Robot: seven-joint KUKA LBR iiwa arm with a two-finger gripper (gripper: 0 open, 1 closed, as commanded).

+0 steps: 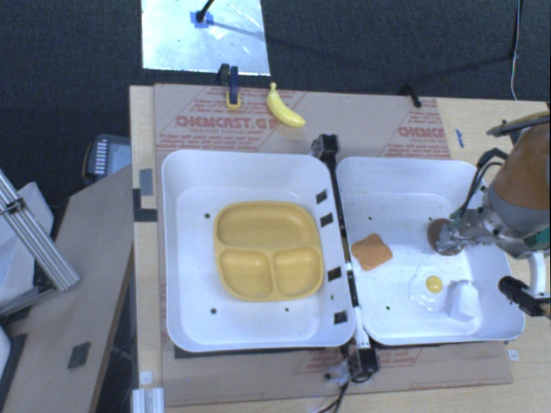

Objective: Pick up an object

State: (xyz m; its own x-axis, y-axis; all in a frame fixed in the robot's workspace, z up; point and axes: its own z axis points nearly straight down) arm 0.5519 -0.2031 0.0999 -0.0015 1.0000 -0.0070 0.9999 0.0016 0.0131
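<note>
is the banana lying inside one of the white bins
No, the banana lies on the brown board behind the bins, beyond the far rim of the left bin.

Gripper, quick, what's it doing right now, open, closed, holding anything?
Gripper: low over the right bin, near the fried egg; open or closed cannot be told, and nothing is seen held.

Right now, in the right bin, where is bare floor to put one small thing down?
In the right bin, the far strip and the near-left corner in front of the orange piece are bare. The right side is crowded: the gripper, the fried egg and the white piece sit close together.
</note>
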